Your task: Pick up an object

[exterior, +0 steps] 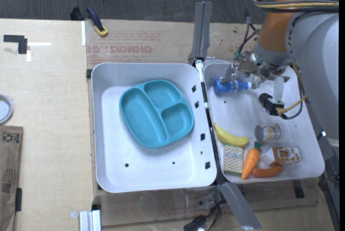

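My gripper (235,72) hangs over the far left corner of the right bin (312,141), below the orange band (280,12) of the arm. Directly under it, touching or nearly touching, lies a blue object (229,86). Further toward the front of this bin are a yellow banana (230,137), a small metal can (268,132), a carrot (249,162), a green-and-white carton (232,160), a small orange-and-white packet (285,155) and a long orange-red item (267,172).
The left bin (108,165) holds a blue divided plate (156,112). A grey divider post (202,28) rises between the two bins at the back. Black and yellow cables (277,107) hang from the wrist over the right bin.
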You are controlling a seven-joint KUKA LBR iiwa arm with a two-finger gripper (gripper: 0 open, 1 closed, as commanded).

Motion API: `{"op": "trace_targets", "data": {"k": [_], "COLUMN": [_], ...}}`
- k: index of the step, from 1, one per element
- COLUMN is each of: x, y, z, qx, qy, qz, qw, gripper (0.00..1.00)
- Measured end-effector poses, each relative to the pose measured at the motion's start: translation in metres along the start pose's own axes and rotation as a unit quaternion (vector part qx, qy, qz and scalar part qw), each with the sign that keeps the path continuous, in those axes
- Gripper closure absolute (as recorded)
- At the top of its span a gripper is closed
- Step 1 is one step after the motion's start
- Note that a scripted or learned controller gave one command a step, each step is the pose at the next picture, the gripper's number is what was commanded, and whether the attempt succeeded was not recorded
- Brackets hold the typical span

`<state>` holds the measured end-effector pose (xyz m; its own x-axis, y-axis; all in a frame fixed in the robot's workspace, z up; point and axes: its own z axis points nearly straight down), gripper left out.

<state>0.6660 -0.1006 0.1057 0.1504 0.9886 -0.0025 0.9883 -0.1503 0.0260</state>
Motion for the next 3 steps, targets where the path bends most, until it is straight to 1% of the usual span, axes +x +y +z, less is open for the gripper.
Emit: {"op": "trace_targets", "data": {"k": [1,2,3], "x": [0.002,0.004,0.006], "y": [0.0,-0.001,-0.008], "z": [0.0,0.0,0.013], "qx": [0.001,0.0,0.012], "qy": [0.002,0.0,0.0], "qz": [0.051,0.03,0.096], "qw": [0.9987,0.9996,0.9953], "gripper": [0.0,0.0,0.0]}}
